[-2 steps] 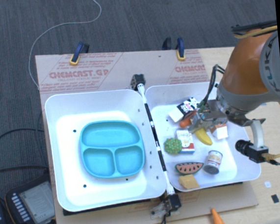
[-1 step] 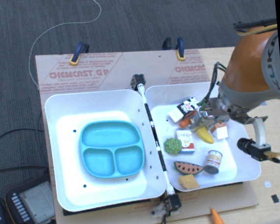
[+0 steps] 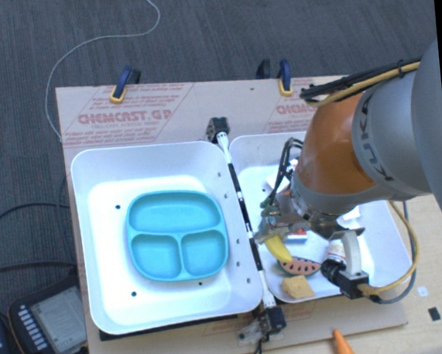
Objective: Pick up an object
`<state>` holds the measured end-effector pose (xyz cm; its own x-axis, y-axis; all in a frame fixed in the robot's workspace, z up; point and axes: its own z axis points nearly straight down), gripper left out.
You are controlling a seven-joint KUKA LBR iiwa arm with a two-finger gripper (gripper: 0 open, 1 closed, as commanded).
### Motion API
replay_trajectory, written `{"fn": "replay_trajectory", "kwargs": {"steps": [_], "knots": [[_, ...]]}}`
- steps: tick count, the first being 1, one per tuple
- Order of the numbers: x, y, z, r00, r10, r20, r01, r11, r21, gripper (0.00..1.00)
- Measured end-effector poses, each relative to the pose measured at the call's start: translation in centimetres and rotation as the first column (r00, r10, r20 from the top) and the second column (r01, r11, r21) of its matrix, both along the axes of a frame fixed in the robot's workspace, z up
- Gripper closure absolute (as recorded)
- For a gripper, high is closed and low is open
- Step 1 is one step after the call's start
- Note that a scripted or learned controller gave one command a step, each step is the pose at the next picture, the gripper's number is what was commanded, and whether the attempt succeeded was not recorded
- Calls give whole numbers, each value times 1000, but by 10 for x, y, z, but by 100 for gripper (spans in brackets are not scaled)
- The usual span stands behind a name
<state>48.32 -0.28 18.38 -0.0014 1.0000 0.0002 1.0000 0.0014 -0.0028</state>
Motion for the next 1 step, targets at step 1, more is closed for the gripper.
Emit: {"fn": "replay_trajectory", "kwargs": {"steps": [1], "knots": [[1, -1, 10, 1000, -1, 1, 1, 1000, -1, 100]]}}
